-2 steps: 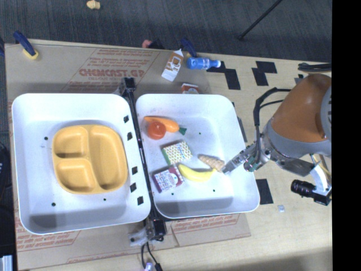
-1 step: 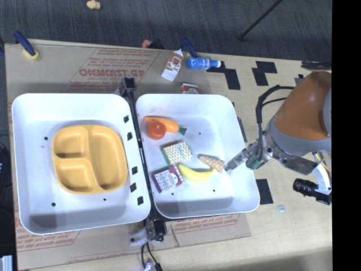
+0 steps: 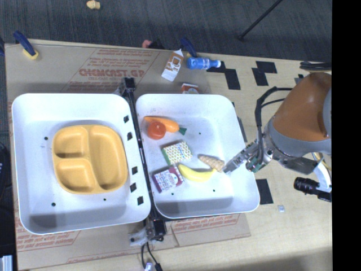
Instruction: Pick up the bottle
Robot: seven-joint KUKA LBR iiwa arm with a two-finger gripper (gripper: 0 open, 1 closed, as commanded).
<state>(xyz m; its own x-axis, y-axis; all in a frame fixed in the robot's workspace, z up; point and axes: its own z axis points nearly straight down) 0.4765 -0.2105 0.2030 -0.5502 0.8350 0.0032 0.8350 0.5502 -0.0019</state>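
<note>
Bottle [image 3: 202, 64]: blue, lying on its side on the bench behind the right bin [image 3: 225, 203], outside both bins, beside a small carton [image 3: 172, 65].
My gripper [image 3: 230, 166]: low over the right bin's right side, tip just beside the banana [image 3: 196, 174] and a waffle-patterned piece [image 3: 211, 162]; whether my jaws stand wide or narrow I cannot tell.
Right bin, further: carrot [image 3: 162, 123], tomato [image 3: 156, 130], two small packets [image 3: 176, 152].
Left bin [image 3: 28, 208]: yellow divided tray [image 3: 89, 157].
</note>
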